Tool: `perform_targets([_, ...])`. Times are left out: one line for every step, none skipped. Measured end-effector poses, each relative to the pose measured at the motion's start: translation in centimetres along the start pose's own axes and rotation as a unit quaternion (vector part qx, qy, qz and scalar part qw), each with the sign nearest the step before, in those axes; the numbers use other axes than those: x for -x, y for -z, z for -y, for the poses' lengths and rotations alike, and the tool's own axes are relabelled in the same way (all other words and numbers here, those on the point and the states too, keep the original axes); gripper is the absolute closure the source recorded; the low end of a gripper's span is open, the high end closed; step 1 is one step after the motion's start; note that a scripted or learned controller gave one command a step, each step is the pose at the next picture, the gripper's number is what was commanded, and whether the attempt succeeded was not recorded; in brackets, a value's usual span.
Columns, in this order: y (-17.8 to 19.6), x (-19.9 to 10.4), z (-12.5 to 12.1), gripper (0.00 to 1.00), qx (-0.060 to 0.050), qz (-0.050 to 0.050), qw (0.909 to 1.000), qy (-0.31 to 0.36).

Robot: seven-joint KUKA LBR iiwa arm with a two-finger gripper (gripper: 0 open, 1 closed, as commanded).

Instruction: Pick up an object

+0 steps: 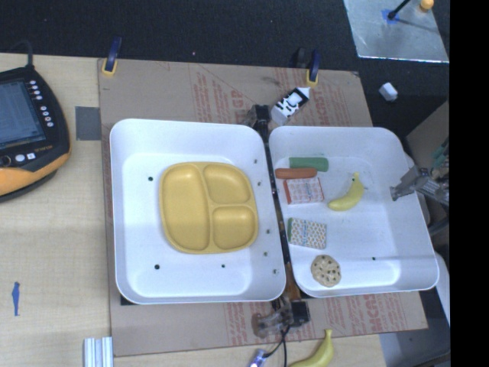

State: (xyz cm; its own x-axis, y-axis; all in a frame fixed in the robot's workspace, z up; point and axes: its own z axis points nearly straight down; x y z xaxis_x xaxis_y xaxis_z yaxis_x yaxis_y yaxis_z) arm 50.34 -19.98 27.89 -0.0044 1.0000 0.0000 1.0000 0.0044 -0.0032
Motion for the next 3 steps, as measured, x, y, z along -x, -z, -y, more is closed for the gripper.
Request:
perform_targets([-8.4, 0.9, -9.3, 0.00, -0.001, 0.001, 1.0000, 0.001])
perform_targets([-17.9, -2.1, -9.7, 0.00, -0.002, 0.000, 1.0000, 0.001])
perform_targets([-18.7, -3.6, -8.2, 0.00, -0.001, 0.000, 1.0000, 0.001])
